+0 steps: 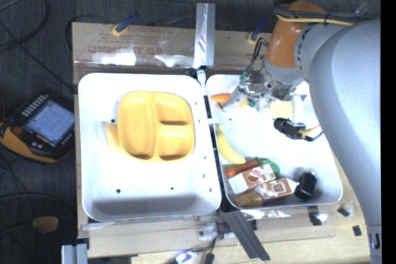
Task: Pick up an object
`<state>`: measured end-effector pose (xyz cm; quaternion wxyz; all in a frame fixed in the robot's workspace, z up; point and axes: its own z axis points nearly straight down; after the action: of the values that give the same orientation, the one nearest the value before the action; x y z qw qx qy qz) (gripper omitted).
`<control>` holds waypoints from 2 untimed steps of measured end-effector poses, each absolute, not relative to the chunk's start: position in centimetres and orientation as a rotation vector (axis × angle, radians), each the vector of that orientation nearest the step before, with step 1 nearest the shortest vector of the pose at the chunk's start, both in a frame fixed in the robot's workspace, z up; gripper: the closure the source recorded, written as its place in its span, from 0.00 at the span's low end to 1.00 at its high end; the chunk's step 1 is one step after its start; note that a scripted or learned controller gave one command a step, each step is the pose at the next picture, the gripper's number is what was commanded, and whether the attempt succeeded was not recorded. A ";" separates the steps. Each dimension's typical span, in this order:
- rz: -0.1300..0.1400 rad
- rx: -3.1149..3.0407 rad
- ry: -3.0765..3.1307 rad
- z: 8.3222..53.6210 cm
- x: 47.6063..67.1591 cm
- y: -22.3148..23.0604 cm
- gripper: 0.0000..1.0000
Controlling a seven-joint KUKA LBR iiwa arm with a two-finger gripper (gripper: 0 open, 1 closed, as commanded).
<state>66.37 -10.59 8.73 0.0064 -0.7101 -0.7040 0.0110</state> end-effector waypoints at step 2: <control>-0.007 -1.898 -2.517 8.9 65.5 -11.1 0.00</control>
<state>65.48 -11.13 8.85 -0.0054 -0.6019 -0.7985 -0.0023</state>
